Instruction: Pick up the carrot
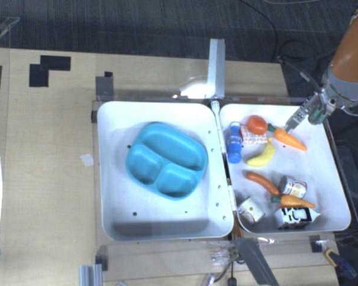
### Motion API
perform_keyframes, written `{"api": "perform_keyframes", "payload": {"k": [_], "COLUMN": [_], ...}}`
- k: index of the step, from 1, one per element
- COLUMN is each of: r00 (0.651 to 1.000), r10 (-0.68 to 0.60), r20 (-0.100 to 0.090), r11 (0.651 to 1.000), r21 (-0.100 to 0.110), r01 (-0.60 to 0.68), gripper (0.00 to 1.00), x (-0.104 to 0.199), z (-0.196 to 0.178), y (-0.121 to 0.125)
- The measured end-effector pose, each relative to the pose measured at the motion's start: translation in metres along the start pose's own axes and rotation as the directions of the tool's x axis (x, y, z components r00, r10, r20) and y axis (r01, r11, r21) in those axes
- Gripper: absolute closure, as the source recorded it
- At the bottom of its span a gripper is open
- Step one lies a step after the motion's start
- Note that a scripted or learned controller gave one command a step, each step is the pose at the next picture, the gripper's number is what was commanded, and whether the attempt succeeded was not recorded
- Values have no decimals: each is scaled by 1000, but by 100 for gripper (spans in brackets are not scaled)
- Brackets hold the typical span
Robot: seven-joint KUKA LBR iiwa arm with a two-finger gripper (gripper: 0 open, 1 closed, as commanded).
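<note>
Your hand [293,123] hovers at the carrot [289,139] top, upper right; finger state indeterminate. Judged light, rigid, smooth, tapered: grip across the thick middle.

A pale wood desk [42,177] meets dark grey carpet [107,16] along its far edge. Black cables [268,16] trail across the carpet. Black square markers [48,69] sit on the desk's far left, and a metal post [216,67] stands upright at its middle. Overhead light glares on the desk just beside the post.
</note>
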State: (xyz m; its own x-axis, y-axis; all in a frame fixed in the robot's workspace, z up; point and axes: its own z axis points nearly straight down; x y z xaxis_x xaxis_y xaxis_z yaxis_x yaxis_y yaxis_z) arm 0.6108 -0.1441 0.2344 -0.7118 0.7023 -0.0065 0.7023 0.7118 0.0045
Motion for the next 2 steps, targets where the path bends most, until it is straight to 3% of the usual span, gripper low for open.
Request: {"api": "perform_keyframes", "payload": {"k": [1,2], "r00": [977,1000], "r10": [-213,-15], "r20": [0,0], "r11": [977,1000], "r21": [-2,1], "r01": [213,15], "gripper": [100,100], "x": [16,-6], "z": [21,54], "y": [47,-32]}}
